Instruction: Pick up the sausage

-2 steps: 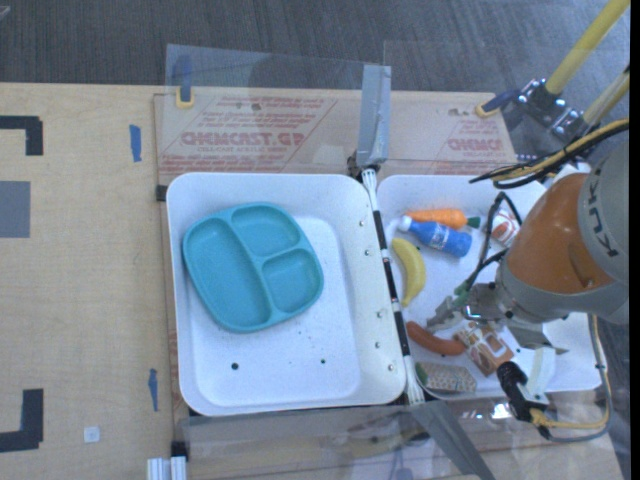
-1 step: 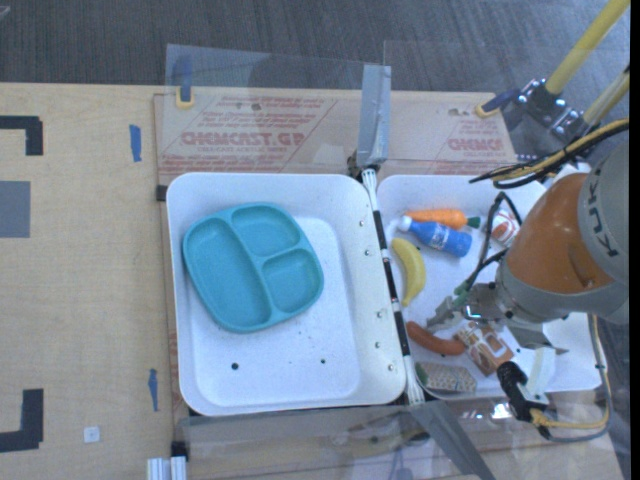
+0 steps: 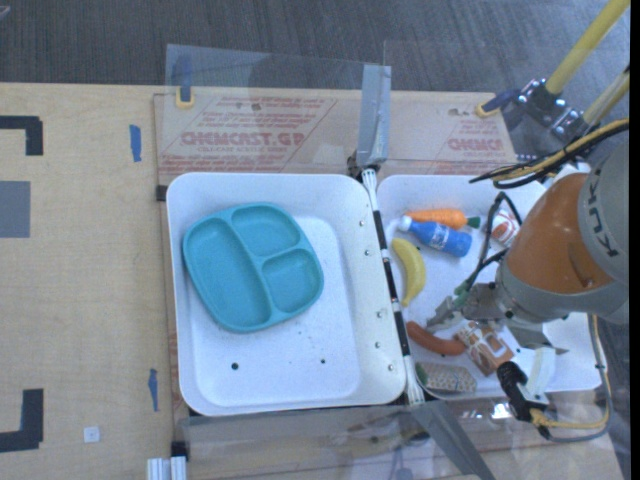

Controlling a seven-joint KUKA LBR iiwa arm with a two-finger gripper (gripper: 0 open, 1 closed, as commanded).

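The sausage (image 3: pixel 433 340) lies in the right bin (image 3: pixel 560 368), near its left wall, just nearer than the banana (image 3: pixel 409 270). The end effector (image 3: pixel 455 313) hangs right above the sausage's right end; whether it is open or closed I cannot tell. A blue plate (image 3: pixel 252 265) sits in the left bin (image 3: pixel 200 368).

Printed lettering on the clear sheets behind the bins

The protective film on the left acrylic sheet (image 3: pixel 255 123) is showing red print reading roughly "CHEMCAST GP"; the right sheet (image 3: pixel 475 133) is carrying the same kind of print, partly cut off and too blurred to read surely.
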